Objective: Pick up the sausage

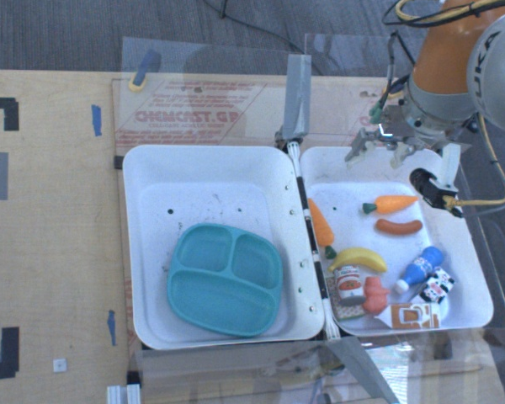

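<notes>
The sausage, a short reddish-brown link, lies flat in the right white bin, just in front of an orange carrot. My gripper hangs over the back of that bin, up and slightly left of the sausage and well apart from it. Its two fingers are spread open with nothing between them. The grey arm with its orange band comes in from the upper right.
The right bin also holds a second carrot by its left wall, a banana, a blue bottle, a small can, a pink toy and a carton. A teal divided plate sits in the left bin.
</notes>
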Available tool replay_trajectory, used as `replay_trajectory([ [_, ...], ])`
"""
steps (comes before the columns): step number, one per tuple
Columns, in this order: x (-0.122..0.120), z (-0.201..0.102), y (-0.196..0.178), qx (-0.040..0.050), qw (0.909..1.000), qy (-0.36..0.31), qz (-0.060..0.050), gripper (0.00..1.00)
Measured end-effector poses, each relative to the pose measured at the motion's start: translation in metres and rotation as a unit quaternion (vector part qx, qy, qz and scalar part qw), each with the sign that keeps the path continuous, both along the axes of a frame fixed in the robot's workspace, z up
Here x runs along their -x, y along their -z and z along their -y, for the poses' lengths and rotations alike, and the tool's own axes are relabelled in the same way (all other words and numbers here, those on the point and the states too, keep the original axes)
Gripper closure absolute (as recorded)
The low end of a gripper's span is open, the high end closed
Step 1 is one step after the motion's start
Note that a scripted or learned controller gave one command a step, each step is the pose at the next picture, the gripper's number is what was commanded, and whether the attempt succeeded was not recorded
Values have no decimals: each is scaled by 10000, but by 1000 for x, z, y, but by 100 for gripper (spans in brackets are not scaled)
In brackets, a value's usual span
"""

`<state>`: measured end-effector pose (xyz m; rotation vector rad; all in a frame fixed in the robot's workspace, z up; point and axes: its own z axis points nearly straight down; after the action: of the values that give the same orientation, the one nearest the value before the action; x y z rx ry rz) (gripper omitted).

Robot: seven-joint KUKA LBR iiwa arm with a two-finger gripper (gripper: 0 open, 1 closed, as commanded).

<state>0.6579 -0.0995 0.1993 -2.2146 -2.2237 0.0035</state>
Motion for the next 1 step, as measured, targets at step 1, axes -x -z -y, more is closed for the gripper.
replay_trajectory([
  [1, 89, 66, 40, -5, 9961, -879, 2, 0],
])
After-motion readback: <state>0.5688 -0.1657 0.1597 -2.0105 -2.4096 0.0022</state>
